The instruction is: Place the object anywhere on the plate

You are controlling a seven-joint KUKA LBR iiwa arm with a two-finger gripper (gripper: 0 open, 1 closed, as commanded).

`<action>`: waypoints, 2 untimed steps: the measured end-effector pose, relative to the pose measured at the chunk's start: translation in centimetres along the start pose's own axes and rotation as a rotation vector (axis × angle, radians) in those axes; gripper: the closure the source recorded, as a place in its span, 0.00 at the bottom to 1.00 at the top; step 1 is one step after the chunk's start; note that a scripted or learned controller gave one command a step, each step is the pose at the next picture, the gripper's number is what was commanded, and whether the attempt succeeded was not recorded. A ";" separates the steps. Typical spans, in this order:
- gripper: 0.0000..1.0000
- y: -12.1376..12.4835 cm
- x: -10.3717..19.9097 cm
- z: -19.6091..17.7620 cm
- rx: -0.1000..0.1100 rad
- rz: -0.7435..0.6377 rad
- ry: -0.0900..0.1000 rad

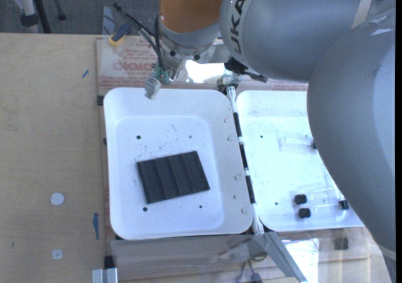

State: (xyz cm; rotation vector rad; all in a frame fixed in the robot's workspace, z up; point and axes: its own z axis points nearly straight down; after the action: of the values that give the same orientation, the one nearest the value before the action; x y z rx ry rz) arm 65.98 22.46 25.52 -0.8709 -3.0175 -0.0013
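The tool (154, 85) hangs over the far rim of the left bin (119, 150); its state cannot be told. The dark ribbed plate (173, 177) lies mid-bin, and small black-capped clear pieces (303, 213), the likely object, lie in the right bin (270, 118). Risk: any release here misses the plate, which is well apart from the tool; legible marking: "KUKA" on the arm (242, 21)

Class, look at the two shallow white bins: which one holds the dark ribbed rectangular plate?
The left white bin holds the dark grey ribbed plate, lying flat near its middle. The right white bin holds small clear tubes with black caps instead.
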 end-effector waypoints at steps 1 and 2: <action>0.00 0.0 0.0 0.0 -0.001 0.000 0.000; 1.00 0.1 -0.1 -1.1 -0.005 0.001 -0.001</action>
State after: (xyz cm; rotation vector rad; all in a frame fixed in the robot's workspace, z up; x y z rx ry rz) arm 66.13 22.47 26.58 -0.8736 -3.0191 -0.0080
